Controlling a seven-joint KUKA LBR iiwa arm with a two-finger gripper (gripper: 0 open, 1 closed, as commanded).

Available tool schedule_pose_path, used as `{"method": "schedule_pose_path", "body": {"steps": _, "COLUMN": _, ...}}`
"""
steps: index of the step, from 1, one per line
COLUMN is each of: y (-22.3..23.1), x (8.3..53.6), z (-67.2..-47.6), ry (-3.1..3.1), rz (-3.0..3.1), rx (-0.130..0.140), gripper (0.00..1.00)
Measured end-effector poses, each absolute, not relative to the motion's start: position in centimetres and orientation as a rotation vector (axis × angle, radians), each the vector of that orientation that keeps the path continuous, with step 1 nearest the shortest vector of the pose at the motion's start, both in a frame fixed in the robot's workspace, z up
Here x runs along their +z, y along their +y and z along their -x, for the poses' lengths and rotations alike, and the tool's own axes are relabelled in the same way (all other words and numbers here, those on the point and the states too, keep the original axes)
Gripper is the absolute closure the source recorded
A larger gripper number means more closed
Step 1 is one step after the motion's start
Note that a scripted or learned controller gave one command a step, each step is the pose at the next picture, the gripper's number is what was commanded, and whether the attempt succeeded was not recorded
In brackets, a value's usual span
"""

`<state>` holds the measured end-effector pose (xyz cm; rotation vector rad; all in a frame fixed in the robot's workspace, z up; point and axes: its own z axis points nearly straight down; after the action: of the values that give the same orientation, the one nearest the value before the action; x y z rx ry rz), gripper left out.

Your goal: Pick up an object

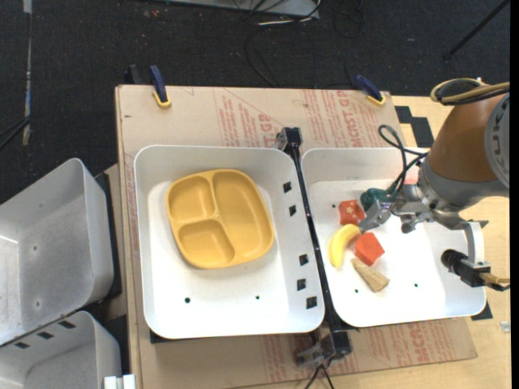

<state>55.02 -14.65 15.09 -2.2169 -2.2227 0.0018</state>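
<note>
Over the right white bin [422,306], your gripper [379,211] hovers beside the small red block [351,212]; finger spread I cannot tell. Centre it before descending, avoiding the yellow banana [341,245].

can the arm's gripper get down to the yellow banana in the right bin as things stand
Probably yes. The yellow banana lies uncovered on the floor of the right white bin, with the gripper just above-right of it. The red block beside it crowds one side.
</note>
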Motion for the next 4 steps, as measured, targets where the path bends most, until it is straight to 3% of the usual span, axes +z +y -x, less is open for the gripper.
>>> {"method": "schedule_pose_path", "body": {"steps": 1, "y": -14.6, "x": 9.8, "z": -55.0, "ry": -2.218, "rz": 2.220, "rx": 0.003, "gripper": 0.00}}
{"method": "schedule_pose_path", "body": {"steps": 2, "y": -14.6, "x": 11.0, "z": -55.1, "ry": -2.221, "rz": 2.223, "rx": -0.001, "gripper": 1.00}}
{"method": "schedule_pose_path", "body": {"steps": 4, "y": -14.6, "x": 21.6, "z": -55.4, "ry": -2.229, "rz": 2.222, "rx": -0.004, "gripper": 1.00}}
